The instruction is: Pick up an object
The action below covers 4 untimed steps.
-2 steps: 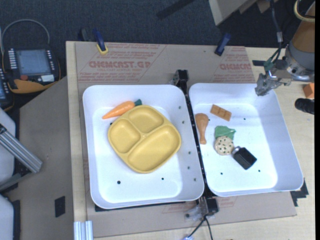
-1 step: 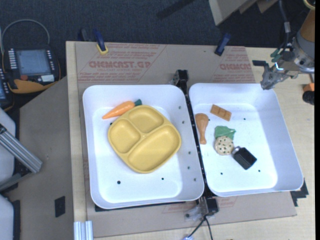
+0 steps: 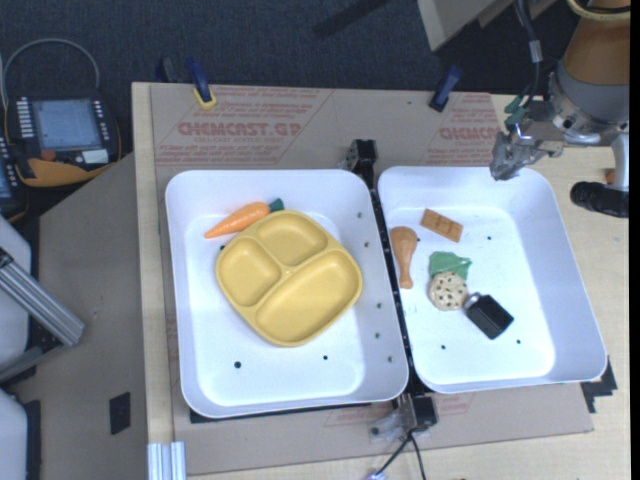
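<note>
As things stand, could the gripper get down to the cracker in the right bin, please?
Probably yes: the cracker lies flat with bare bin floor around it, and the gripper hangs over the bin's far rim with nothing between them.

The arm is showing a broad orange band over a pale grey wrist ring, with a black cable running toward twelve o'clock; the gripper is looking like dull grey metal, small and blocky
</note>
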{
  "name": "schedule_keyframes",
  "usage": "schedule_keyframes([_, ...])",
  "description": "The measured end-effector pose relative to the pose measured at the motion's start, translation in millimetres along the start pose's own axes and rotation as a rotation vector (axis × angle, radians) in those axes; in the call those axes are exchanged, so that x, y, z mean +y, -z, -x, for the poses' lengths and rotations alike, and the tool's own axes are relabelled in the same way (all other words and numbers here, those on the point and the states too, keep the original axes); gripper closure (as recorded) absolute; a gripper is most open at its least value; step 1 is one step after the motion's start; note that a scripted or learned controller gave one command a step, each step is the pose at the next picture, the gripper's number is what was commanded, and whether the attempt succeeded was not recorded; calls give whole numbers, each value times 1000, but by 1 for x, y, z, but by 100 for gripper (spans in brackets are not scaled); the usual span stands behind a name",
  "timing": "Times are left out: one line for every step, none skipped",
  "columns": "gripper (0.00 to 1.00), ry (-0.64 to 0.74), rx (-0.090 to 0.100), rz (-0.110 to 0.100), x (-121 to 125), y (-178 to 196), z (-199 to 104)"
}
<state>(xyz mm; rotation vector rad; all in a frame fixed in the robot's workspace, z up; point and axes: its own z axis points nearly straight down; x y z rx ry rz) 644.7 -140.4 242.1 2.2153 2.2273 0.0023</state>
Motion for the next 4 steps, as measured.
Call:
schedule_keyframes([100, 0, 2, -2, -7, 7, -52])
schedule_keyframes([100, 0, 2, -2, -4, 9, -101])
schedule_keyframes([100, 1, 2, -4, -20, -2, -155])
schedule_keyframes([100, 1, 2, -2, -25, 2, -207])
